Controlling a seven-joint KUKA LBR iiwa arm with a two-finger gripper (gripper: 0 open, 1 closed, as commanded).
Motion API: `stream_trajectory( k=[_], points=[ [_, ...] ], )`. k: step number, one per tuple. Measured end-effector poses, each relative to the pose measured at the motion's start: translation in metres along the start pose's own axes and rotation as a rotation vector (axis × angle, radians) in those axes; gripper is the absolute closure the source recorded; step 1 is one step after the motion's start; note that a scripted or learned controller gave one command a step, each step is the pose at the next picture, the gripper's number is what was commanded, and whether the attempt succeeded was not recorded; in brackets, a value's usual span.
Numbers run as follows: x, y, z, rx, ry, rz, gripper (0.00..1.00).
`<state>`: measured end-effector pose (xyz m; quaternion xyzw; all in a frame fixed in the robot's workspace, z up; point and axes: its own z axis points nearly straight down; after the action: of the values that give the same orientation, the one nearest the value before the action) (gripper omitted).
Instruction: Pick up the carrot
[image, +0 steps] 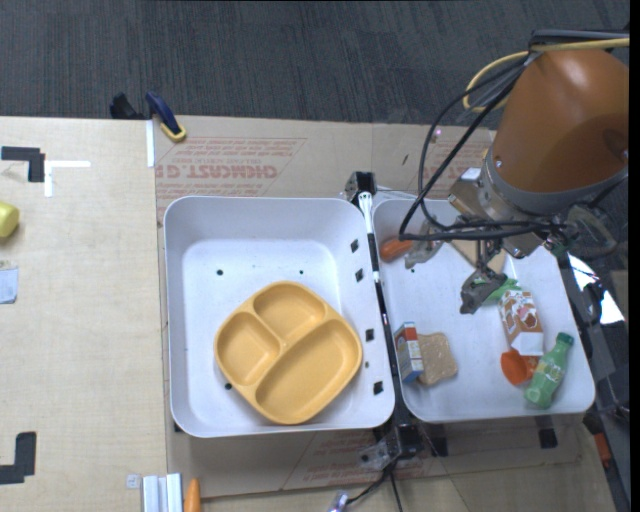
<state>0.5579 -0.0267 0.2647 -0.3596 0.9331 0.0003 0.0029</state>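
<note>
We see our arm (560, 120) as a broad, rounded orange dome above a grey collar. Yellow and black cables (480, 85) loop off it, and thin black wires trail toward dark metal fittings at its tip.

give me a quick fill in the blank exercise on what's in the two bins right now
1. The yellow divided plate lies in the ____ bin of the camera view.
2. The carrot lies near the right bin's far ____ corner.
3. The plate has ____ compartments.
4. The green bottle lies in the same bin as the slice of ____.

Missing words: left; left; three; bread
</note>
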Motion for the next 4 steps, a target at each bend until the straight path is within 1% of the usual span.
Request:
stream_trajectory(
  k=[1, 2, 3, 4],
  points=[
    [-0.003, 0.067, 0.073, -0.002, 0.002, -0.131, 0.0],
    [0.027, 0.078, 0.072, 0.001, 0.001, -0.333, 0.0],
    [0.05, 0.037, 0.013, 0.0, -0.001, -0.443, 0.0],
    [0.002, 0.091, 0.073, -0.003, 0.002, -0.391, 0.0]
  ],
)
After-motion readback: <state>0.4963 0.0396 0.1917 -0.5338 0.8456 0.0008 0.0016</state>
